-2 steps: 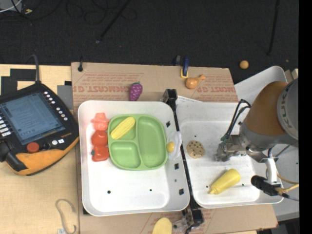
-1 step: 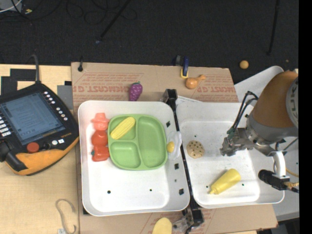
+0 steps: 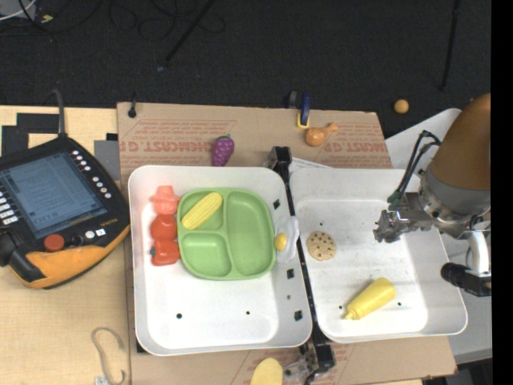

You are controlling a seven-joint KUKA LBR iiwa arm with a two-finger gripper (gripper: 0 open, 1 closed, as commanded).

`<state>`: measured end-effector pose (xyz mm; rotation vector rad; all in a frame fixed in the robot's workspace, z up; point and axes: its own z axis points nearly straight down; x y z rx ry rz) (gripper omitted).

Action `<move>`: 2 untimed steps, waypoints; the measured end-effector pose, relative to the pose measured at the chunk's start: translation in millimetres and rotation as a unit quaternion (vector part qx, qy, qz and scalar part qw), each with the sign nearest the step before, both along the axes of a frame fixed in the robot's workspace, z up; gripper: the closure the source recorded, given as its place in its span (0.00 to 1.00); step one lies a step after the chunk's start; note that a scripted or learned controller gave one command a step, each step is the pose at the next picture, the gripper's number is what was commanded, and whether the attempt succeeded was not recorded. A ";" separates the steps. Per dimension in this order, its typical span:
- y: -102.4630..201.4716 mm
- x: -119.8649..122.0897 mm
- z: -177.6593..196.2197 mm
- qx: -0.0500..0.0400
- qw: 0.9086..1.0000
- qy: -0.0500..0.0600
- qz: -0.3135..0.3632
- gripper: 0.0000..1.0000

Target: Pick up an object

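The right bin (image 3: pixel 437 315) holds a round speckled cookie (image 3: pixel 321 245) near its left side and a yellow mustard bottle (image 3: pixel 370 297) lying tilted towards the front. My gripper (image 3: pixel 390 226) hangs over the right bin's upper right part, to the right of the cookie and above the bottle, apart from both. The left bin (image 3: pixel 208 315) carries a green divided plate (image 3: pixel 232 243) with a yellow corn cob (image 3: pixel 199 208) in its top-left compartment. Red and orange toy pieces (image 3: pixel 163 227) lie left of the plate.
A small yellow item (image 3: pixel 281 242) sits at the left bin's right rim. Purple grapes (image 3: pixel 223 149), an orange gourd-like toy (image 3: pixel 319 135) and an orange ball (image 3: pixel 401 106) lie behind the bins. A teach pendant (image 3: pixel 56 207) rests far left. A yellow lemon (image 3: pixel 267 370) lies in front.
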<state>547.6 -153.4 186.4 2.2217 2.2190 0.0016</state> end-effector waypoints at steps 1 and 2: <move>-1.4 0.5 43.7 0.000 1.000 0.000 0.000 1.00; 58.6 21.3 41.3 0.001 1.000 0.001 0.003 1.00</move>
